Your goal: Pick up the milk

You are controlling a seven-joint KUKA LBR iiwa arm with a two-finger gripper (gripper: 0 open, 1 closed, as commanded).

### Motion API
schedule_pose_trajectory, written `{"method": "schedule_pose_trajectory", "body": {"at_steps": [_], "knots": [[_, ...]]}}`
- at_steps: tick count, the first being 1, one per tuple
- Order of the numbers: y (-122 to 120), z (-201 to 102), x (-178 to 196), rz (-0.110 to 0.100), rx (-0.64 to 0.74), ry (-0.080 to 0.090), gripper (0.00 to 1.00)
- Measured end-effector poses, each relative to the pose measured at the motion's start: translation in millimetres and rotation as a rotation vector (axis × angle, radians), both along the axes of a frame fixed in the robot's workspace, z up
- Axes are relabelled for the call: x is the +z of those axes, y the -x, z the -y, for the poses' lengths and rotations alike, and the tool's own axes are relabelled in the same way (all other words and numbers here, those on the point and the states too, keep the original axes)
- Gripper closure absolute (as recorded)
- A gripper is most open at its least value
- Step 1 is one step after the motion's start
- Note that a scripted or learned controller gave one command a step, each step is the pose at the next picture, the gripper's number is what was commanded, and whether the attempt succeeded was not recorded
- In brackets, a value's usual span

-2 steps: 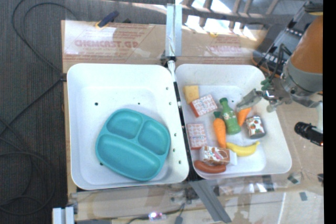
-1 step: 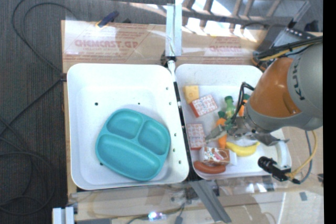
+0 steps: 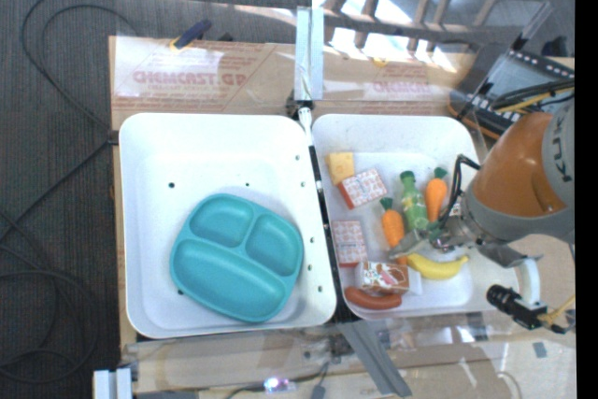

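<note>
The right bin (image 3: 448, 131) holds several toy foods. Three small red-and-white cartons lie in it: one (image 3: 363, 188) near the back left, one (image 3: 349, 241) by the left wall, and one (image 3: 384, 277) near the front; I cannot tell which is the milk. My gripper (image 3: 418, 244) hangs low over the bin's front right. It is just above the banana (image 3: 437, 267), right of an orange carrot (image 3: 392, 225), and up and to the right of the front carton. Nothing is visibly held in it.
A yellow cheese wedge (image 3: 341, 165), a green bottle (image 3: 411, 199), a second carrot (image 3: 436, 192) and a red sausage (image 3: 374, 299) also lie in the right bin. The left bin (image 3: 149, 145) bears a teal divided plate (image 3: 238, 255). The arm's orange band (image 3: 523, 168) stands over the bin's right edge.
</note>
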State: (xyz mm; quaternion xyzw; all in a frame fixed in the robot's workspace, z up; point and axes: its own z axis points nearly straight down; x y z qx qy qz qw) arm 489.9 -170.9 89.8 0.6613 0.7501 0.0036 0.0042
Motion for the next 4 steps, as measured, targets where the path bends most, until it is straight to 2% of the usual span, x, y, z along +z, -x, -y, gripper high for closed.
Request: {"method": "schedule_pose_trajectory", "body": {"at_steps": [1,2,3,4], "knots": [[-14.1,-55.4,1.0,0.005,-0.196,0.016,0.0],[0.6,-24.8,0.3,0.004,-0.017,0.002,0.0],[-11.2,-1.7,-0.6,-0.008,-0.199,-0.015,0.0],[-12.5,0.0,8.8,-0.002,-0.2,-0.008,1.0]]}}
